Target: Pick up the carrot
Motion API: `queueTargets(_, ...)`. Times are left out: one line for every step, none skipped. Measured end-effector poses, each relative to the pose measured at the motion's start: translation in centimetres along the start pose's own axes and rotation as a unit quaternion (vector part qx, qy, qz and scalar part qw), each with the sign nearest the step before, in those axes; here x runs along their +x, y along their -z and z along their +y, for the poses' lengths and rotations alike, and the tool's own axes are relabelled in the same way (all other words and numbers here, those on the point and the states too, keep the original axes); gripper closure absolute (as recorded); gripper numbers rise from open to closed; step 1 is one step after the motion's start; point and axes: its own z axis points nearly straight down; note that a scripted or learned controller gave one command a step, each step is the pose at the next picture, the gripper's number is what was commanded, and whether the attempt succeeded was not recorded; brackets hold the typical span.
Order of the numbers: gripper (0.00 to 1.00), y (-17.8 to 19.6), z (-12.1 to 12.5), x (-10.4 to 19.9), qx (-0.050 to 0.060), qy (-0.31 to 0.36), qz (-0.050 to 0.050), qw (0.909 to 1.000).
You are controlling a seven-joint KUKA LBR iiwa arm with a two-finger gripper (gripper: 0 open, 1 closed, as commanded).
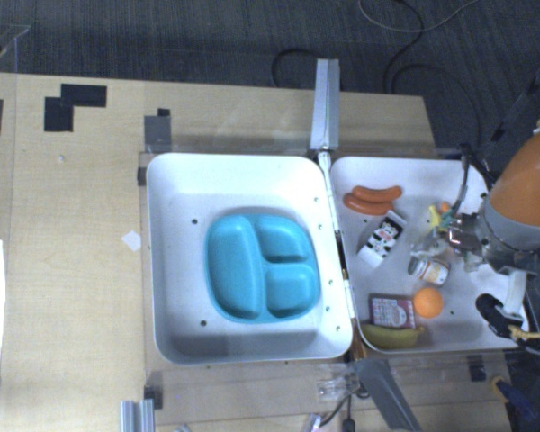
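Carrot (441,212) lies in the right bin (414,171), up past the round orange (427,303). The claw (448,239) hangs between the carrot and the orange, just beside the carrot. I cannot tell if the claw is wide or narrow.

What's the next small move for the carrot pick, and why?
Probably nudge the gripper slightly toward the far wall of the right bin, to centre over the carrot. The carrot looks like a small orange-and-green shape just beyond the gripper, while a pale jar lies close on its near side, so descending here might hit the jar instead.
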Motion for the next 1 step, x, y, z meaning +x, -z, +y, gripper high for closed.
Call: queueTargets(0.0, -2.43, 5.81, -0.95, 0.009, 0.013, 0.0, 0.9999)
